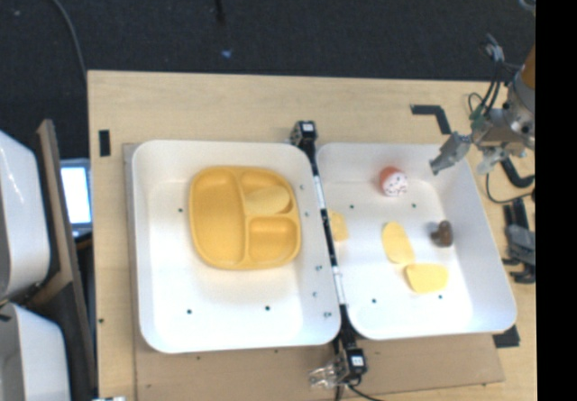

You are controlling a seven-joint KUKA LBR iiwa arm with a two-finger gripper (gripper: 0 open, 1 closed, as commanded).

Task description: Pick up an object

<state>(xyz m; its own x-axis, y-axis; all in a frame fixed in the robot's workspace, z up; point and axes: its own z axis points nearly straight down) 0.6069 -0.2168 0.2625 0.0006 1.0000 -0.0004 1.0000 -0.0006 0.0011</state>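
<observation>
Seen from above at a slant, a pale wooden table (108, 300) is shown carrying two shallow white bins side by side, their inner edges touching along a dark seam with small black clips at its far and near ends.

In the left bin (162, 300) a yellow divided plate (242, 215) is laid flat, a little toward the far side of the bin. A pale yellow piece (269, 199) is seen resting in the plate's upper right compartment.

In the right bin (469, 300) several small things are scattered, none touching another. A small round white ball with red spots (393, 181) is placed near the far edge. A small dark brown lump (441, 232) is set toward the right side. Between them, nearer the middle, a pale yellow oval piece (397, 242) is laid, and just beyond it toward the near side a second yellow piece (425, 277) is found. A smaller yellow piece (337, 226) is tucked against the left wall of this bin, beside the seam.

The arm is seen entering at the right edge of the view, above the far right corner of the right bin. The hand (448, 156) is held over that corner, well apart from the spotted ball and the other pieces. Nothing is seen between its fingers; whether they are spread or pressed together cannot be told at this size and angle.

Left of the table, white boxes and a lit screen are partly visible.
</observation>
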